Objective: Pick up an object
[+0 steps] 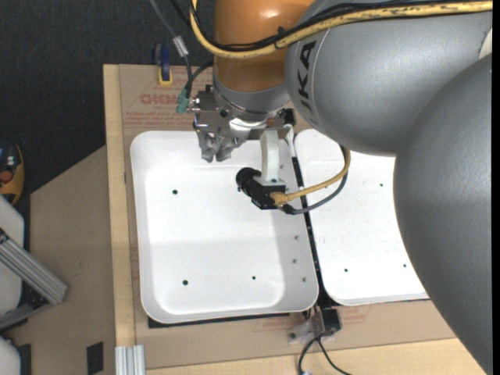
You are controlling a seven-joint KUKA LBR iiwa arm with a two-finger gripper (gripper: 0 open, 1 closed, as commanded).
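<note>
The grey arm with its orange band [262, 22] reaches in from the right and fills the upper right of the view, its wrist pointing down over the far edge of the left shallow white plastic bin [156, 233]. The metal two-finger hand [216, 148] hangs just over that bin's far rim, near the back wall. Whether it is spread or closed cannot be told from this angle, and nothing can be seen between its tips.

Beside the hand, a white bracket [271, 158] drops from the wrist and carries a small black block [254, 184] that sits over the bin floor close to the divide between the two bins. A yellow cable [328, 184] loops from this block back toward the arm, and a black cable [301, 186] runs along the seam between the bins.

No loose object to pick up can be made out on the left bin's floor; it shows a few small dark dots [175, 193]. The right shallow white bin [367, 272] is largely covered by the arm's bulk.

Both bins rest on a brown board tabletop [125, 287] with red printed lettering [160, 100] at its far edge. A small blue and yellow clamp [165, 65] sits at the board's far side, and an aluminium rail [31, 268] lies at the left.
</note>
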